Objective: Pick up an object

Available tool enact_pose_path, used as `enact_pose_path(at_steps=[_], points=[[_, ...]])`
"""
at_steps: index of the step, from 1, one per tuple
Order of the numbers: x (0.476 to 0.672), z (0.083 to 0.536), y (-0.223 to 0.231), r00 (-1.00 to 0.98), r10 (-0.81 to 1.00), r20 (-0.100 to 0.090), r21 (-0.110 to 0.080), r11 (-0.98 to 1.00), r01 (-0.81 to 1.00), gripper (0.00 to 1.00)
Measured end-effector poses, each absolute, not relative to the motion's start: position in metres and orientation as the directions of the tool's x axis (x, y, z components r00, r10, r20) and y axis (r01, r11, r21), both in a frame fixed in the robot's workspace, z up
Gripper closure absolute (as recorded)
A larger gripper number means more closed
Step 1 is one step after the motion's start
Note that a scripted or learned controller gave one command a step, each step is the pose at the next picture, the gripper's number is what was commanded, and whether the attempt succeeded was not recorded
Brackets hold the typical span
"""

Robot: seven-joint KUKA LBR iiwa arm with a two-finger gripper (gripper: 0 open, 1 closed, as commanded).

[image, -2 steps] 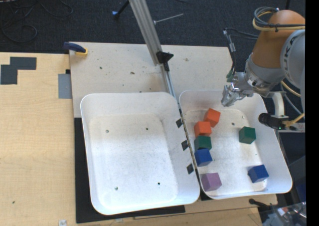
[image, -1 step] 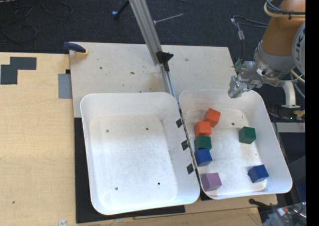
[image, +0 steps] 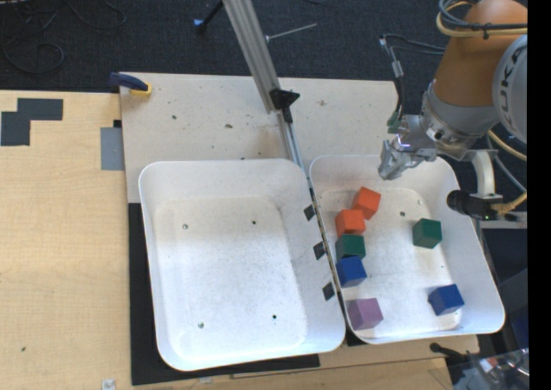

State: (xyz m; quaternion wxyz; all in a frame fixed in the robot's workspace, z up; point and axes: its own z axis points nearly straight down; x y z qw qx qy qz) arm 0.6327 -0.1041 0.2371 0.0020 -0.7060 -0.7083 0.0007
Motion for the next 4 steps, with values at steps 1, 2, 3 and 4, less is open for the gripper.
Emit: enact_pose_path(at_steps=[1, 2, 3, 4], points=[[0.609, 0.226, -0.052, -0.004, 1.0, 0.003, -0.006, 0.004, 1.0, 1.0], [0.59, 0.236, -0.005, -0.004, 1.0, 0.002, -0.004, 0.004, 1.0, 1.0], [0.566, 0.227, 0.034, -0.003, 1.0, 0.001, -0.007, 0.003, 1.0, 1.0], [0.542, 0.222, 0.091, -0.004, 1.0, 0.001, -0.007, 0.004, 1.0, 1.0]])
